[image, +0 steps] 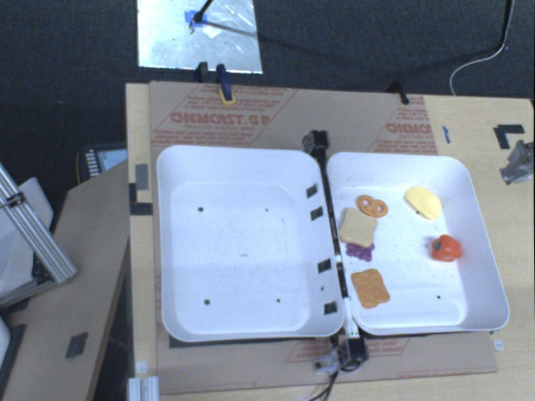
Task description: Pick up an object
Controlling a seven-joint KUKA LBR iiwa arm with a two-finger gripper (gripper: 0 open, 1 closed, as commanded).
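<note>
Your grey claw (517, 161) sits at the far right edge of the scene, outside the bins and over the bench beside the right white bin (418, 303). You cannot tell whether it is open or closed, as too little of it is in view; nothing is seen in its grip.

All the pickable things lie in that right bin, left of the claw and nearer. Closest to the claw is a pale yellow rounded piece (424, 202), with a red tomato-like toy (445, 248) nearer than it. Further left are a brown pretzel (372, 206), a tan bread slice (358, 225) touching a small purple piece (360, 250), and an orange-brown cracker (369, 287). The left white bin (242, 249) adjoins it.
</note>
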